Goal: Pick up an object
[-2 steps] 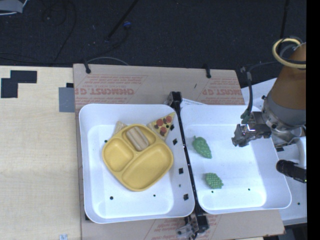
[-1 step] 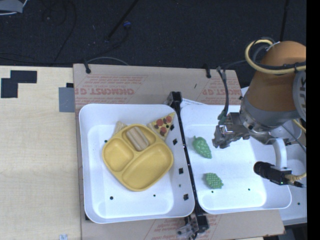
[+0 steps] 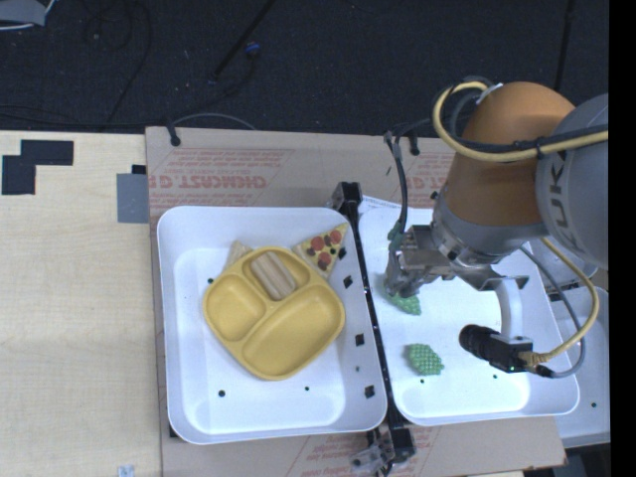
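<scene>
Two bins [image 3: 189, 266], one tray [image 3: 273, 311], perhaps two green lumps [image 3: 424, 358].

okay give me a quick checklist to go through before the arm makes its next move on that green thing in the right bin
1. Pincer is over the right bin: ok.
2. Pincer is down at the upper green object, near the bin's left wall: ok.
3. Object seen between the pincer's tips: cannot tell, the wrist hides them.
4. Second green object lies apart, nearer the front, out of the way: ok.
5. Yellow divided plate and pizza slice toy sit in the left bin, away from the arm: ok.
6. Room beside the dividing wall for the pincer: cannot tell.
</scene>
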{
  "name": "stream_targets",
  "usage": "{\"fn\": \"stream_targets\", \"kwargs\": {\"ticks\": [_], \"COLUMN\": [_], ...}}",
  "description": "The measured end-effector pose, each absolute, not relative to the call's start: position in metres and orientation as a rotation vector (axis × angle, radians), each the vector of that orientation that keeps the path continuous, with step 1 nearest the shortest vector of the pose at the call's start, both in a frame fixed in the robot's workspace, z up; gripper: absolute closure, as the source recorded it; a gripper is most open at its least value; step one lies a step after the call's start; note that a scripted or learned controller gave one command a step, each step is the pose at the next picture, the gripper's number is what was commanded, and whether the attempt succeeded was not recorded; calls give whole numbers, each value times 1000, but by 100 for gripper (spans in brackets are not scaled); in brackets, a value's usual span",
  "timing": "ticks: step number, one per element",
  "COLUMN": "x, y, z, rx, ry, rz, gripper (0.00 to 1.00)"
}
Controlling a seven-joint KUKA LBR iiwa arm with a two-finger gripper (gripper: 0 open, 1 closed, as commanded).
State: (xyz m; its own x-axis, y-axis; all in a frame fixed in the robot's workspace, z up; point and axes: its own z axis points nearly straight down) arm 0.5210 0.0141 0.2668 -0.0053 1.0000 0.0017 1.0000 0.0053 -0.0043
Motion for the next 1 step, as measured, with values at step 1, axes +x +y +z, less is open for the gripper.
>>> {"fn": "stream_targets", "kwargs": {"ticks": [1], "x": [527], "y": [55], "z": [256], "rx": [-2216], "ry": [-2221], "rz": [7], "gripper": [100]}}
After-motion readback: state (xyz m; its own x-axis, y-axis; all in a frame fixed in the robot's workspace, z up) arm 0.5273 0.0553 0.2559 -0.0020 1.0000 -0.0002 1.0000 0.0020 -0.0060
